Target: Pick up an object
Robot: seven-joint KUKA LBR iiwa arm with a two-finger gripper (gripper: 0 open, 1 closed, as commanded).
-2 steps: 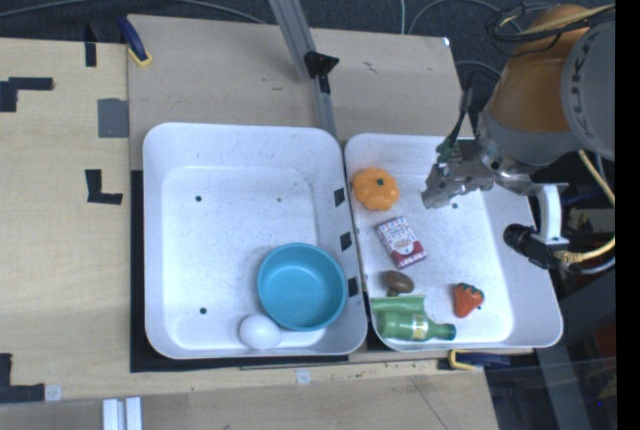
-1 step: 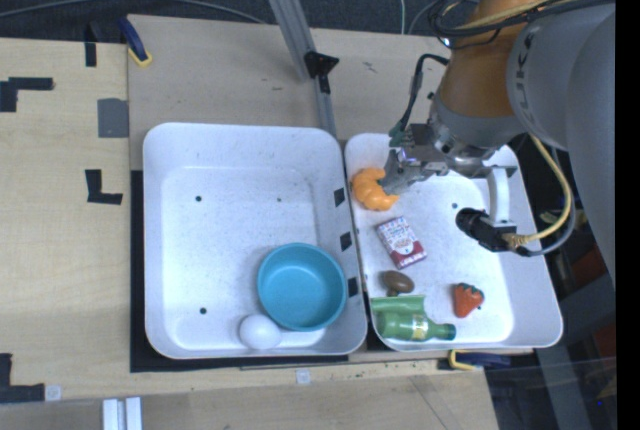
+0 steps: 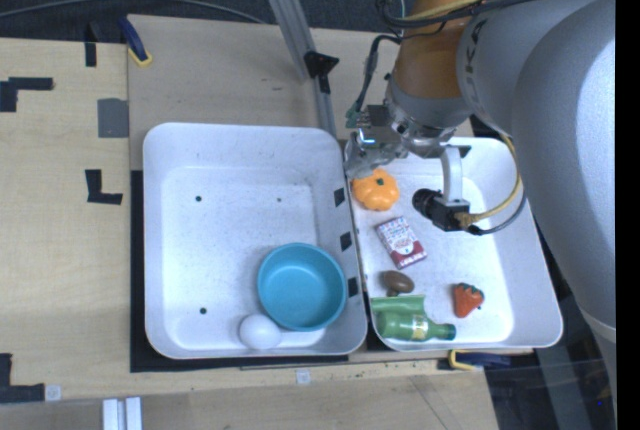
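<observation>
the small orange toy pumpkin (image 3: 375, 191) lies at the upper left of the right bin (image 3: 520, 308), looking light, rigid and smooth; its rounded sides seem the best hold. the gripper (image 3: 368, 146) hangs just above it, and i cannot tell how the jaws stand. a red-and-white box (image 3: 400, 242) sits nearby

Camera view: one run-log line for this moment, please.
gripper above pumpkin | right bin: box, strawberry, bottle | left bin: bowl, ball

The left bin (image 3: 170, 218) holds a bowl (image 3: 300, 286) with a ball (image 3: 259, 330) just beside it, the right bin (image 3: 520, 308) several small things.
</observation>
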